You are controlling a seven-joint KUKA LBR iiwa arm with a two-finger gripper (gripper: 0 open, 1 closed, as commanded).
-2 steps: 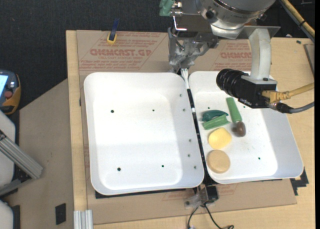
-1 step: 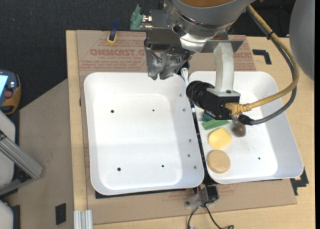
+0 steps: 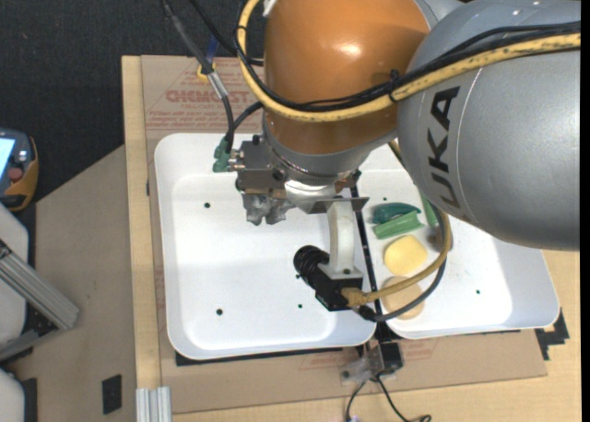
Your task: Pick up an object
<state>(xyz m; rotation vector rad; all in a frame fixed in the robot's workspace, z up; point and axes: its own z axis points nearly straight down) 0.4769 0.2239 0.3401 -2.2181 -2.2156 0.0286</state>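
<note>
At the near edge, the cardboard-covered surface (image 3: 277, 365) is carrying two white bins side by side, and a pale lump (image 3: 406, 305) is lying against the near rim of the right bin (image 3: 498, 291), partly crossed by a cable. Just beyond it a rounded yellow lump (image 3: 406, 254) is sitting close to the wall between the bins, and just beyond that a green thing (image 3: 398, 219) is lying with its long axis running roughly from 9 to 3 o'clock, the 3 o'clock end tipped slightly away. Further back, the gripper (image 3: 265, 201) is hanging over the far middle of the left bin (image 3: 212, 254), over bare white floor, and it is gripping nothing that can be seen; whether it is apart or together I cannot tell from this angle. From the gripper, the green thing is lying at about 3 o'clock and the yellow lump at about 4 o'clock, both across the dividing wall. So I judge the pick is not yet under way, and the next move is calling for a shift toward 3 o'clock. Over everything, the grey arm (image 3: 498, 134) is reaching in from 3 o'clock.
</note>
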